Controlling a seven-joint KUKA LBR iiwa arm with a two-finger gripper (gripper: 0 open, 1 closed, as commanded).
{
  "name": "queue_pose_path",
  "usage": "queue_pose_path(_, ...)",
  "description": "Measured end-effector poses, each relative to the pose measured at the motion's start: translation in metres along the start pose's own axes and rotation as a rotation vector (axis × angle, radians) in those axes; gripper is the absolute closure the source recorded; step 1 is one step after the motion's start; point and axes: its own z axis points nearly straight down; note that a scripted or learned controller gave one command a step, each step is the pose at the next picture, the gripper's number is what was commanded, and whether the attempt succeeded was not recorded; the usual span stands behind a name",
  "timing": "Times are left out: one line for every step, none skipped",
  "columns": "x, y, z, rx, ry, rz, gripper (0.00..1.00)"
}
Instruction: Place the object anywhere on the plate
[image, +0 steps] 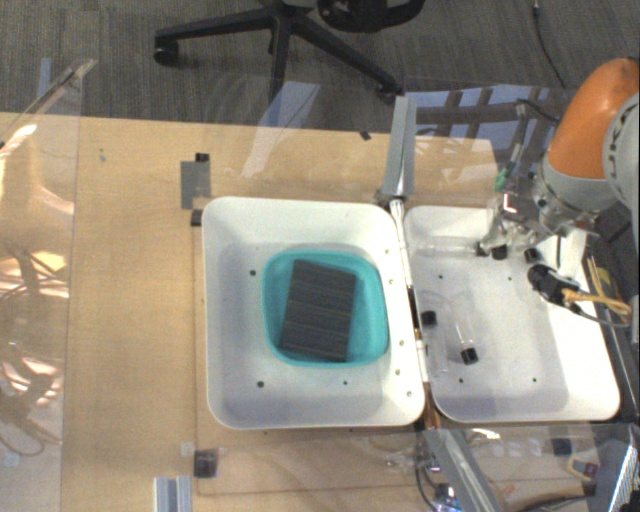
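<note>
A wooden bench (120, 330) bears two shallow white bins, with an office chair's base (290, 35) on the carpet behind. In the left bin (225, 400), a teal plate (372, 330) sits near the centre; the dark ribbed object (319, 309) lies flat on it, so placement appears complete. Its long axis runs front to back, tilted slightly toward the right at the far end. The right bin (520, 390) holds only small dark specks. The gripper (505, 238) hangs over this bin's far edge, apparently withdrawn; whether it is open cannot be told.
</note>
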Motion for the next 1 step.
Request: queue_pose_path(-0.0001,0.0001,-0.0002,0.0,0.0,0.0,0.0)
